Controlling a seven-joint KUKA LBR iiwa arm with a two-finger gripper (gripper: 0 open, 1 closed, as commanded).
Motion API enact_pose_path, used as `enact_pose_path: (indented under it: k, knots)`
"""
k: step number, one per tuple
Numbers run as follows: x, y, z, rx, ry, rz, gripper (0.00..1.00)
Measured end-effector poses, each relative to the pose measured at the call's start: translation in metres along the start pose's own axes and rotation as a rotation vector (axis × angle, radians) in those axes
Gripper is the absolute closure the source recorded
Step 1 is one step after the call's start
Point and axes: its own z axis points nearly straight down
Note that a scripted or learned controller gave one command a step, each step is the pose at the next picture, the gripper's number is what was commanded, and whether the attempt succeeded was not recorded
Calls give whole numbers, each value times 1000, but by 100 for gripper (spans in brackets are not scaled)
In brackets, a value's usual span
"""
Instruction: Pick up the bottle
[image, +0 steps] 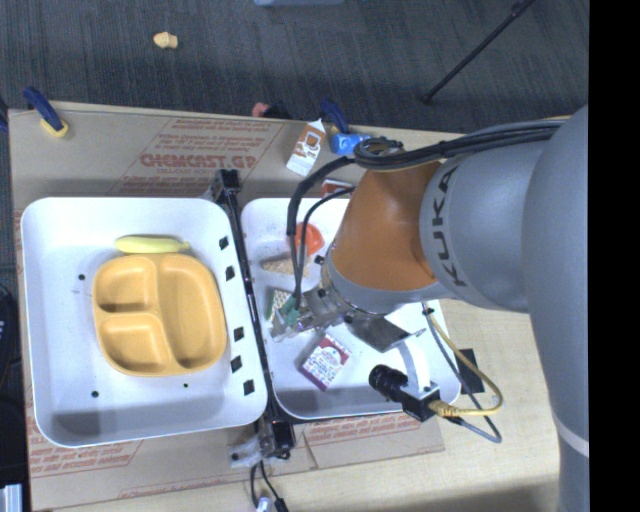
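Note:
My gripper (305, 312) hangs low over the left half of the right bin (335, 408), under the orange wrist band (385, 235). Its tip sits right at a small greenish, clear-looking item (283, 311) near the bin's left wall. Whether that item is the bottle I cannot tell. The arm's bulk hides the middle and right of this bin. Just below the gripper a maroon and white packet (325, 362) lies flat.
A red object (312, 239) and a tan piece (278, 266) lie at the back of the right bin. The left bin (50, 330) holds a yellow divided plate (160, 310) and a banana (152, 244). A black divider (243, 300) separates the bins. Cables (440, 400) trail at the front right.

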Motion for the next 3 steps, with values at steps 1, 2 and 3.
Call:
enact_pose_path:
  k: [1,2,3]
  knots:
    - [36,11,17,0,0,-405,100]
    - [-23,-6,-51,-4,-4,-592,100]
    - [-85,-25,91,-1,0,-337,100]
